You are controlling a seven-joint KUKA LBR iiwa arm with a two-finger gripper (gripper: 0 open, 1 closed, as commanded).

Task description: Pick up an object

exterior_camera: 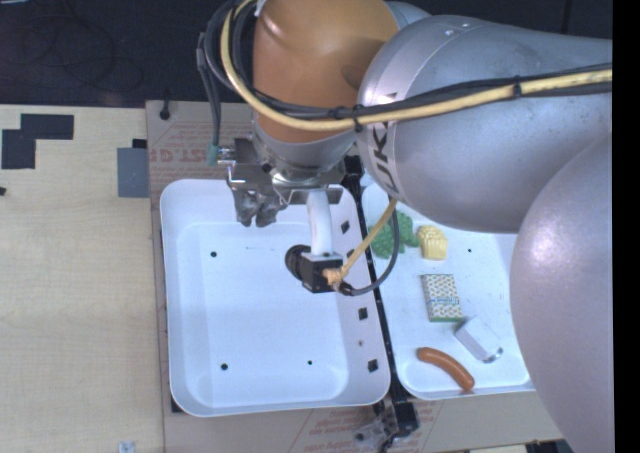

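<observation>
From my seat the job looks barely begun: nothing has been lifted, and every candidate for the pick lies in the right bin [505, 366], while the arm [470, 131] hangs over the left bin [190, 341]. I take the right bin as my landmark. Inside it, near its far left corner, sits a green toy [405, 231] with a yellow corn-like piece [431, 241] just beside it; toward the middle lies a small patterned box [441, 297], nearer the front a pale grey block [478, 339], and along the front edge a sausage [446, 368]. All of them rest on the bin floor, apart from the tool. The pincer [256, 209] sits on the far side of the divider from that bin, over the far part of the left bin's floor, below the orange wrist dome [320, 36]. I see dark finger shapes pointing down there, but the wrist covers too much for me to judge the gap, so I cannot tell whether it is released or clenched; I see nothing between them and nothing touching them. A white stalk with a dark tip [315, 269] and a yellow cable [365, 241] hang beside it, toward the divider. By my reckoning, what remains is everything: cross to the right bin, descend on one item, close, and lift.
</observation>
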